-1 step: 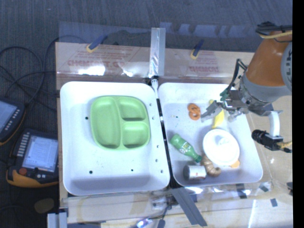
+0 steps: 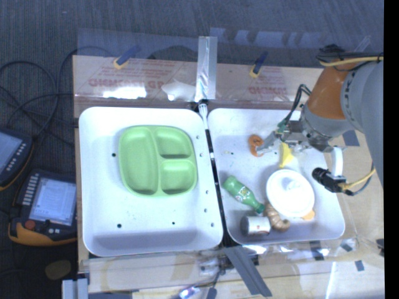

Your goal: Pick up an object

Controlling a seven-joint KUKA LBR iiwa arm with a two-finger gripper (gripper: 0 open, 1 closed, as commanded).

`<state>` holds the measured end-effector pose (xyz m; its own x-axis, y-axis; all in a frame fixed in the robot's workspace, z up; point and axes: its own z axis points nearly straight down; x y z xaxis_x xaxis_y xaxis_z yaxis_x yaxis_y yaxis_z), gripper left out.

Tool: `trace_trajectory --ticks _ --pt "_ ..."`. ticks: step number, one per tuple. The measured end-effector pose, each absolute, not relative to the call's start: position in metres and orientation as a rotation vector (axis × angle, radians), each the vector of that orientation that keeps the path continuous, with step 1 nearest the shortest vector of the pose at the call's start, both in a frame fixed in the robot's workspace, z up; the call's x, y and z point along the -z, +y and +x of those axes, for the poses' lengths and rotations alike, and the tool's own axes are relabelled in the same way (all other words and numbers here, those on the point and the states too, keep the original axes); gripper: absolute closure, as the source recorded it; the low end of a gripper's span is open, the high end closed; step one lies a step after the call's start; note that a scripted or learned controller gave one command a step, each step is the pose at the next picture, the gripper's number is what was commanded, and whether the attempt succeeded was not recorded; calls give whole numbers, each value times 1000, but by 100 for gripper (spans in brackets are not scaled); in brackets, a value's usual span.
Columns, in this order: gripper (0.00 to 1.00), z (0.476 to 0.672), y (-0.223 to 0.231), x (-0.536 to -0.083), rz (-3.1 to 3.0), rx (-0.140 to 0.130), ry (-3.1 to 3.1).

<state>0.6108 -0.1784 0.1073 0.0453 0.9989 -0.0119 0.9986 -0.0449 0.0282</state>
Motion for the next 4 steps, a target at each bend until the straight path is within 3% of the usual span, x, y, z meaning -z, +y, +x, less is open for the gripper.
trace_trajectory --ticks 1,2,3,4 --pt "0 663 -197 -92 2442 -4 1974" --pt "100 665 -196 -105 2428 -5 1973" --pt "100 669 -151 -258 2618 5 1731" --pt "100 668 -175 -267 3061 9 699"
